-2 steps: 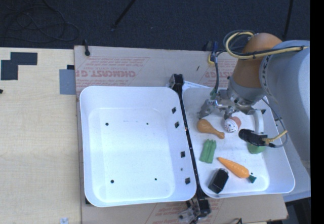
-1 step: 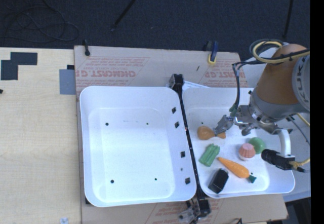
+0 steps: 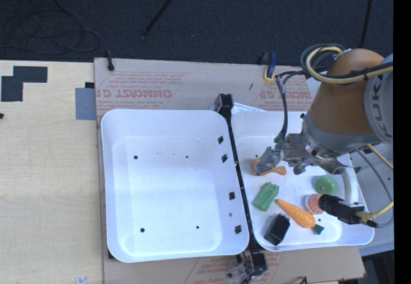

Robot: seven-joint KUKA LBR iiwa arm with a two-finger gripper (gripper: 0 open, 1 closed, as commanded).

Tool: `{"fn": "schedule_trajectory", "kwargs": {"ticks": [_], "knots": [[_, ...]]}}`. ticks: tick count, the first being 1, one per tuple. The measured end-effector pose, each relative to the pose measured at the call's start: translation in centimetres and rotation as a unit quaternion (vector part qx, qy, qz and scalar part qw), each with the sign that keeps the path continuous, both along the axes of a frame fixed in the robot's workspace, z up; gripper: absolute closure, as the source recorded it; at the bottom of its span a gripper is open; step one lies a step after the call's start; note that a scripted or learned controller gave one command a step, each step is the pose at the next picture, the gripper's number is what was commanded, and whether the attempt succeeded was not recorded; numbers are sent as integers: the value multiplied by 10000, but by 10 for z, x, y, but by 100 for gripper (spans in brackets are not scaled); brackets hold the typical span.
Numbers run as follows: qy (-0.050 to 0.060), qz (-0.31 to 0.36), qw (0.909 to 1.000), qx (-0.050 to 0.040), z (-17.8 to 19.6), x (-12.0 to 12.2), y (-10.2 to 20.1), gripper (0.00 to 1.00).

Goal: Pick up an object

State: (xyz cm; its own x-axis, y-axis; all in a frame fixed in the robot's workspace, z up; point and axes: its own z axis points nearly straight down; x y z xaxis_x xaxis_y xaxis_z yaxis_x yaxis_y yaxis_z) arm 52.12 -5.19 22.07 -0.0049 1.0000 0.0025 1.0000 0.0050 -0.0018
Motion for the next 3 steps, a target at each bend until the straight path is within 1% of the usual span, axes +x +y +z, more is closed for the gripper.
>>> {"fn": "schedule_trajectory", "kwargs": {"ticks": [1, 2, 3], "knots": [[0, -75, 10000, -38, -5, 7, -127, 0], [-56, -32, 10000, -32, -118, 49, -115, 0], [-61, 8, 10000, -14, -28, 102, -69, 0]]}}
